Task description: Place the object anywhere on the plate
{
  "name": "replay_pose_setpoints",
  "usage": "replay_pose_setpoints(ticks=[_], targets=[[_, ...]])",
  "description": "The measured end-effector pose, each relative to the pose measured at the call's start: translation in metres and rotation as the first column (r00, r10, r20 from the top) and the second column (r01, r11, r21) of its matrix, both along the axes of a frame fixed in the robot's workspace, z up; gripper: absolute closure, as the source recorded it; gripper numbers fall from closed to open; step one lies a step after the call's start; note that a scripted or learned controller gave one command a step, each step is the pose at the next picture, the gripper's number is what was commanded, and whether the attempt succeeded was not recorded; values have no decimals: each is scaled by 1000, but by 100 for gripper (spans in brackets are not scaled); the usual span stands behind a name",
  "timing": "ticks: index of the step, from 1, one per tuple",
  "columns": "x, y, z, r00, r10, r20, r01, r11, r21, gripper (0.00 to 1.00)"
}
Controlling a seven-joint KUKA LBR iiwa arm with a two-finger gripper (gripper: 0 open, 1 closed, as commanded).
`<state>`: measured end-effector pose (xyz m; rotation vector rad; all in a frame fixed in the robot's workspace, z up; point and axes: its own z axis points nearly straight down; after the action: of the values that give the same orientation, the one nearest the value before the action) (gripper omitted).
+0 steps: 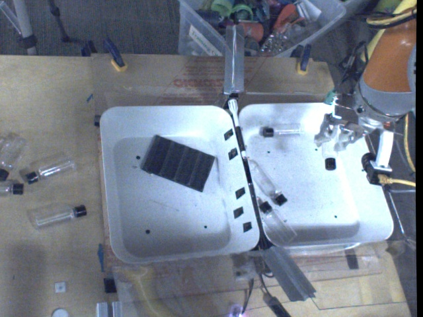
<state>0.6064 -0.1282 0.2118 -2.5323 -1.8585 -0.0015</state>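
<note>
Pincer hovers over the right bin, its state impossible to tell.

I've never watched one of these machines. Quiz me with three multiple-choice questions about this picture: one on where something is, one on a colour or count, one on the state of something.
1. Where does the dark ribbed plate lie?
A. in the left bin
B. in the right bin
C. on the wooden bench outside the bins

2. What colour are the caps on the clear vials?
A. red
B. black
C. yellow

3. How do the clear vials in the right bin rest?
A. standing upright
C. stacked on the plate
B. lying on their sides

Answers:
1. A: the plate sits flat on the floor of the left bin, toward its upper middle.
2. B: the vial near the top of the right bin and the loose vials on the bench all end in black caps.
3. B: each vial shows its full length along the bin floor, as with the vial by the divider.
</note>
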Motion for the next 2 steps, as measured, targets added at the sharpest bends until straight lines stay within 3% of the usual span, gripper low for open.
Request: replay_pose_setpoints(ticks=[1,2], targets=[[50,56,-28,906,-422,-1,422,906,-2,100],[53,139,-28,607,-795,-1,795,607,0,100]])
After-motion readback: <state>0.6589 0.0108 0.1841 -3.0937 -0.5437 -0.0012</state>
